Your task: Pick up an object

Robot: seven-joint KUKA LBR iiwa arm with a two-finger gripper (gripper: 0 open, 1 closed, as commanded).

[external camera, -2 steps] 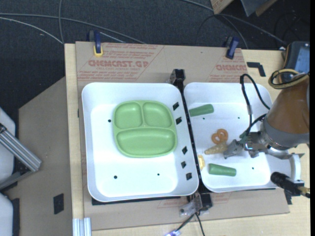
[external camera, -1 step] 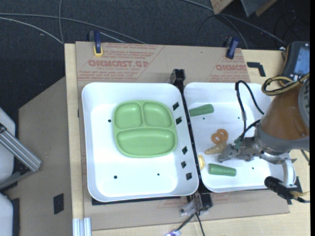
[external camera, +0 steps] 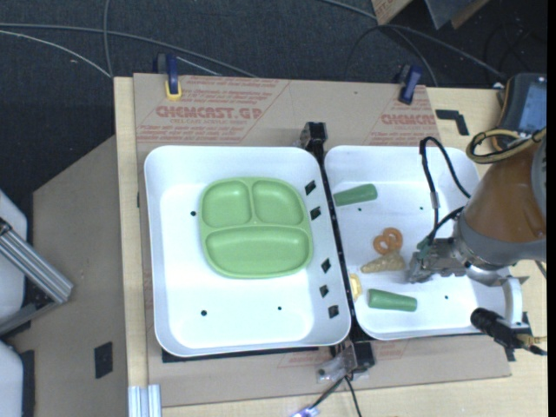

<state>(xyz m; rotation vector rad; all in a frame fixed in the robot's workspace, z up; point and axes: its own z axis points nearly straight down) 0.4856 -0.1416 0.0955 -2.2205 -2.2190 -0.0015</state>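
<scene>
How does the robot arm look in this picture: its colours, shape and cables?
The arm is a thick rounded body, with an orange-brown band above a grey wrist ring. The gripper at its end is small, dark grey metal. A black cable loops beside it, over the right bin.

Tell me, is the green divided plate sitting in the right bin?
No, the green divided plate sits in the left bin.

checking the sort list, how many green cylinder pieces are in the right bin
2. One green cylinder lies near the right bin's far left corner; the other lies near its front edge, below the gripper. The arm might hide more.
</scene>
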